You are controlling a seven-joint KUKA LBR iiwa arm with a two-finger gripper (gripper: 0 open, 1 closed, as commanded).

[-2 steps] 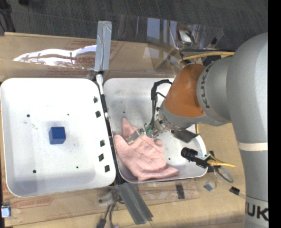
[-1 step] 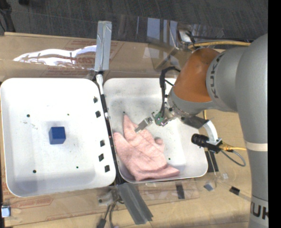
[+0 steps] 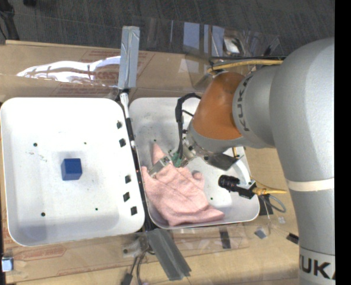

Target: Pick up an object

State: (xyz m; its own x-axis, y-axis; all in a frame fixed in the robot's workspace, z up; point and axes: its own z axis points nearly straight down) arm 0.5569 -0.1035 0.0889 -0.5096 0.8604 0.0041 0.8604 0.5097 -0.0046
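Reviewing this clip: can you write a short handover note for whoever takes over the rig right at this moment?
Gripper: low in the right bin, at the upper edge of the pink cloth.
Things: the cloth lies crumpled on the right bin's floor; a blue cube sits by itself in the left bin.
Done: the arm is at the cloth; nothing is visibly lifted.
Left: secure an object and raise it clear of its bin.

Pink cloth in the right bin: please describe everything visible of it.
The pink cloth looks soft, like towel fabric, and lies crumpled in broad folds on the floor of the right bin. It covers the bin's near part and reaches its near wall and the wall beside the other bin. The gripper is at its far edge; a grasp cannot be confirmed.
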